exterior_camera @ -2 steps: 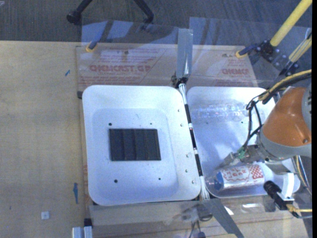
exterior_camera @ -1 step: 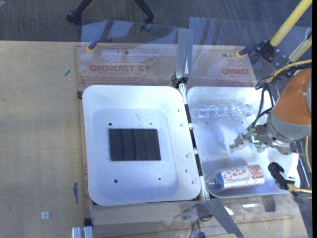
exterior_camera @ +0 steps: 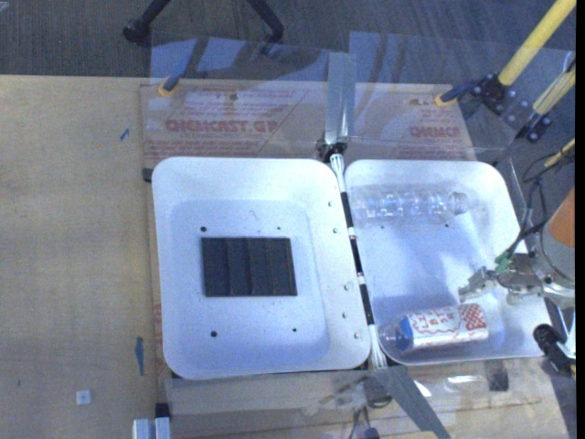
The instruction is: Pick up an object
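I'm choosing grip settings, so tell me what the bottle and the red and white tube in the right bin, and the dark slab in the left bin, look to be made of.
Bottle: likely clear, glossy plastic; the white bin shows through its ribbed body. Tube: apparently soft plastic or foil with a shiny printed red and white skin. Dark slab: matte dark grey, grooved into strips, maybe rubber or foam; uncertain.

High slanted view over both bins (exterior_camera: 247,176)

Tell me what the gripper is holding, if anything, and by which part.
Nothing is held. The gripper hangs over the right bin, above the red-and-white tube and apart from the clear bottle.
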